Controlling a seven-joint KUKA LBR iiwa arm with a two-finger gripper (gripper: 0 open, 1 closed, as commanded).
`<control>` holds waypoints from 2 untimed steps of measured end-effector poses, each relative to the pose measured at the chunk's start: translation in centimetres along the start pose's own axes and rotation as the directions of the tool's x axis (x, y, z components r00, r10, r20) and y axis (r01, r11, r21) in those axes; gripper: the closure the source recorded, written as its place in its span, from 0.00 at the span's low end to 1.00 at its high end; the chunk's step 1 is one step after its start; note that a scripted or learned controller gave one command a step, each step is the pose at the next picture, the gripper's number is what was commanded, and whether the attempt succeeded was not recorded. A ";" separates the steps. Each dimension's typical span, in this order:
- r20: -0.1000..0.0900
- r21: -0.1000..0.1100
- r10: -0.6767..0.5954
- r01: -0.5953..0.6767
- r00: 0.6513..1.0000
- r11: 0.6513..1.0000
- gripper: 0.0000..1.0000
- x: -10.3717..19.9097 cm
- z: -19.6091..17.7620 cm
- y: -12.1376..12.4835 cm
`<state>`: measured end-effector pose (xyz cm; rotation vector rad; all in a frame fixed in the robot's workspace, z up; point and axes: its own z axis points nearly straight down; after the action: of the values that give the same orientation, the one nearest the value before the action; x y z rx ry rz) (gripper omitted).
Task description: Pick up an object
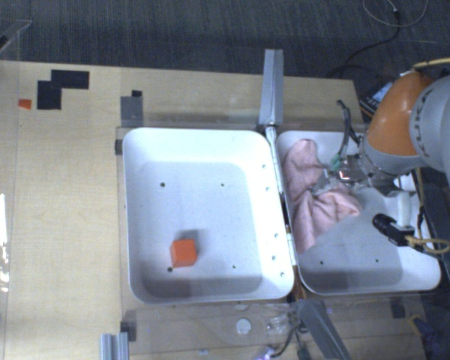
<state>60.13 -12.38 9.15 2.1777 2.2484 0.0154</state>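
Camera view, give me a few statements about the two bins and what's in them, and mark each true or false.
1. An orange block lies in the left bin. True.
2. A pink cloth lies in the right bin. True.
3. The block sits on the cloth. False: they are in separate bins.
4. The gripper is over the left bin. False: it is at the cloth in the right bin.
5. The cloth is folded flat. False: it is crumpled.

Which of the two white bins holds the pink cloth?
The right bin, under the arm. The pink cloth lies crumpled along its left side, by the gripper. The left bin holds an orange block.
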 end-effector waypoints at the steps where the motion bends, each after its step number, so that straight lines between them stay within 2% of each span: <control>1: 0.004 -0.001 -0.214 0.214 0.977 0.977 0.00 -5.5 -0.1 -2.4; 2: 0.003 -0.004 -0.367 0.367 0.930 0.930 0.00 -0.2 -0.1 -5.7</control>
<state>54.40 -12.73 9.21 1.7161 2.6102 0.0146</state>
